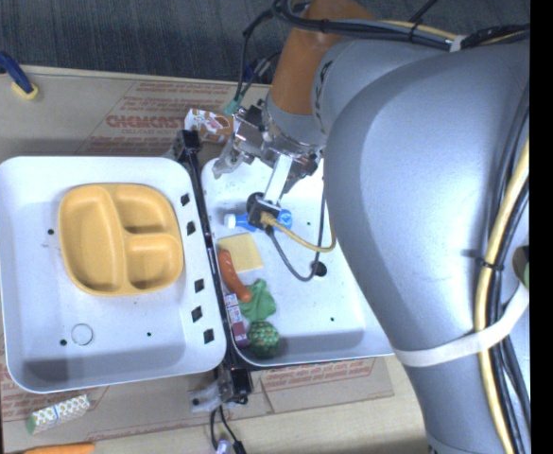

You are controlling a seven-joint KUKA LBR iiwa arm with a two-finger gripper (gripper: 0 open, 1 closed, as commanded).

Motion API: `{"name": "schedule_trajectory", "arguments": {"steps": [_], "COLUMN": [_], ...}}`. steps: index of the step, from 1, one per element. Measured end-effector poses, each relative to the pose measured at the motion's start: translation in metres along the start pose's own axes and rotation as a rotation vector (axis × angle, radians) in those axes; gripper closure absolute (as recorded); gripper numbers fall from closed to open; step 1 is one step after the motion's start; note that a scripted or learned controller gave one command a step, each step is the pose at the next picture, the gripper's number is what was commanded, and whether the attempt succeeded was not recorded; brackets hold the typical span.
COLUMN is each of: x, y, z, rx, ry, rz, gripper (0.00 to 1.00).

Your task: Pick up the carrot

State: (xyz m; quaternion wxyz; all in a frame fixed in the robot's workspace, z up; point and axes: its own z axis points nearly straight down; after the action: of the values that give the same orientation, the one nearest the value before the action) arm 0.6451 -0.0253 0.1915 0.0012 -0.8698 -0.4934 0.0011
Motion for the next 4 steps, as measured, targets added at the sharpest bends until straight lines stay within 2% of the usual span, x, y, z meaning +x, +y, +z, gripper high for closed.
{"name": "schedule_trajectory", "arguments": {"steps": [1, 2, 3, 4], "x": [-0.049, -0.017, 0.004, 0.055], "y": [0.048, 0.02, 0.007, -0.032], "z": [0.083, -0.001, 0.0, 0.0], "rx": [-0.009, 0.0, 0.002, 0.003], "ry": [0.008, 0.001, -0.001, -0.001], "rz": [0.164, 0.223, 0.349, -0.04], "gripper": [0.0, 0.0, 0.0, 0.0]}}
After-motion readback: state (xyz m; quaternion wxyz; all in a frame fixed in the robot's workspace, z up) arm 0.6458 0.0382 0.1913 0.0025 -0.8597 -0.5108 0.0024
